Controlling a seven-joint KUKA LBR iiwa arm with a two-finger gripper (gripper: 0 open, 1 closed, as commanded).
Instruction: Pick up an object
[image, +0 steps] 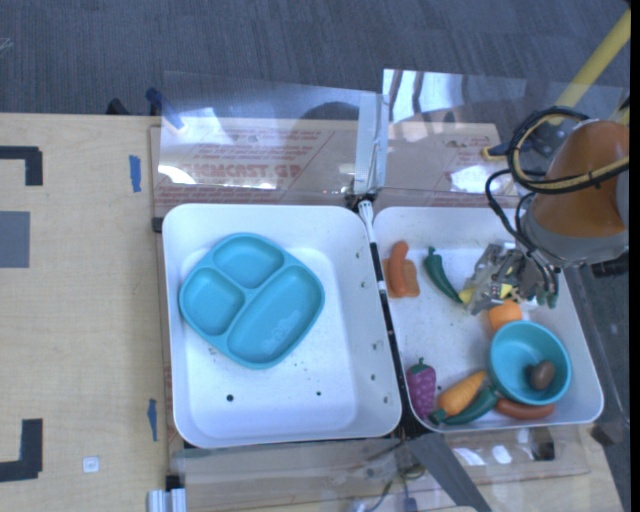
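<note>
The gripper (508, 280) sits low in the right bin (590, 350), over a small cluster of objects. Whether anything is held cannot be determined.

Right bin contents:
- Green pepper (440, 274): glossy, curved, tapered, lying just left of the gripper.
- Orange carrot (401, 270): matte, elongated, near the bin's left wall.
- Orange ball (505, 314): round, directly below the gripper, touching the blue bowl's rim.
- Blue bowl (528, 362): smooth plastic, holding a small brown rounded item (542, 374).
- Purple grapes (421, 385): bumpy cluster, lower left.

The left bin (200, 400) holds a blue divided plate (252, 299), three-compartment, rounded, smooth plastic.
</note>
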